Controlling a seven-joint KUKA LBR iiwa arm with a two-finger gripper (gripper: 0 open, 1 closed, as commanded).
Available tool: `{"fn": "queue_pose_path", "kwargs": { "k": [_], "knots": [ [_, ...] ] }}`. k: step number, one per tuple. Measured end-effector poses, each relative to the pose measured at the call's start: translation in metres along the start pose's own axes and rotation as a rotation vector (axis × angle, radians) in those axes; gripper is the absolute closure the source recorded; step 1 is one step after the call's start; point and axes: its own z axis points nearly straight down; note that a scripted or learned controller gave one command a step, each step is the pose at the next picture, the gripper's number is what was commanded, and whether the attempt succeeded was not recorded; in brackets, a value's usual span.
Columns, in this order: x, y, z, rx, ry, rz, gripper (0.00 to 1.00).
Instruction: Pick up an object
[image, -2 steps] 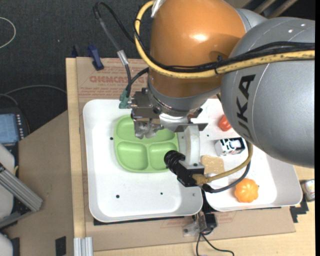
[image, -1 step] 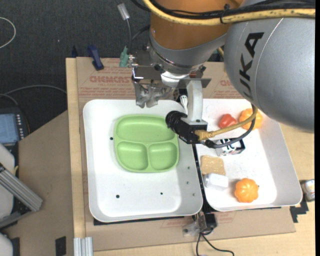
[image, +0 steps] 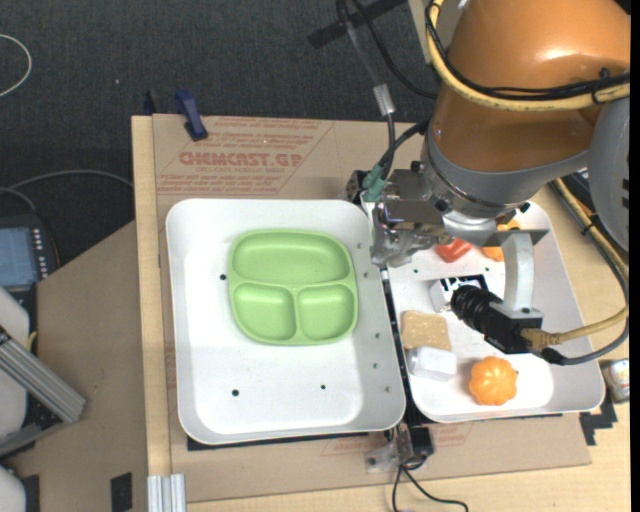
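Nearest us, at the lower right of the frame, we see an orange pumpkin-like toy (image: 493, 380) in the right bin (image: 570, 395), with a white block (image: 434, 361) just left of it and a tan sponge-like square (image: 425, 328) beyond that. At centre-left, the left bin (image: 200, 370) holds a green divided plate (image: 293, 286). Farther up, the pincer (image: 400, 235) hangs over the right bin's upper-left corner; we cannot tell its state.
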Motion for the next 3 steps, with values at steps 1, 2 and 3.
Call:
{"fn": "queue_pose_path", "kwargs": {
  "k": [1,2,3],
  "knots": [
    [-0.062,-0.002,-0.075,-0.017,0.003,-0.003,1.00],
    [0.107,-0.007,0.106,0.007,0.001,-0.024,1.00],
    [0.105,0.033,-0.116,-0.027,0.011,-0.012,1.00]
  ]
}}
